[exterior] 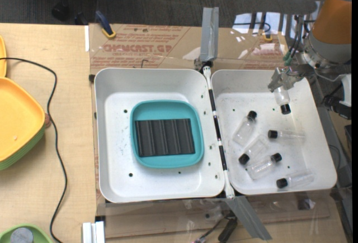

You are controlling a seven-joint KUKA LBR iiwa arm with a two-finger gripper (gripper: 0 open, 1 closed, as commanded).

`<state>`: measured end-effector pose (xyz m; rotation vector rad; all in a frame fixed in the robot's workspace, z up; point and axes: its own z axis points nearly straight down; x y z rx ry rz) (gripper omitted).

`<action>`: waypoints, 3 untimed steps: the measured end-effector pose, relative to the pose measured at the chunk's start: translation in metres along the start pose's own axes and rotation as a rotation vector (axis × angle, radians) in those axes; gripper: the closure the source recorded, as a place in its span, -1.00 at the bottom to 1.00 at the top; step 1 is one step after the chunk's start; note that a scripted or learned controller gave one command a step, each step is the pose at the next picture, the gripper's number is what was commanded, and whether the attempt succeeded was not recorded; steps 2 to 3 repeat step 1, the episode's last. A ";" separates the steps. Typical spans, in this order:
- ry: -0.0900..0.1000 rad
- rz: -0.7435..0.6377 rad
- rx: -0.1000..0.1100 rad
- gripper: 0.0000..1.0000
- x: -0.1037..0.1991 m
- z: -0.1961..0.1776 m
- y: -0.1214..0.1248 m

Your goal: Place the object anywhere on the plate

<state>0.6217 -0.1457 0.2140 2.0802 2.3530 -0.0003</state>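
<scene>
A teal square plate [166,108] with a dark ribbed centre lies in the left white bin [112,124]. My gripper [281,84] hangs over the far right part of the right bin [313,124], well to the right of the plate. It is shut on a clear vial [282,97], which points down with its black cap [286,108] at the bottom. Several more clear vials with black caps lie on the right bin's floor, among them one [244,127] near the middle and one [292,180] at the front.
A raised rim and a metal clamp [210,41] divide the two bins. Stacked yellow dishes [17,124] and a black cable [56,141] sit on the wooden bench to the left. Cardboard [145,46] lies behind the bins.
</scene>
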 end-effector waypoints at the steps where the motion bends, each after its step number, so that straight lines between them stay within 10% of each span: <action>1: 0.000 0.000 0.000 -1.00 0.000 0.000 0.000; 3: 0.000 0.000 0.000 -1.00 0.000 0.000 0.000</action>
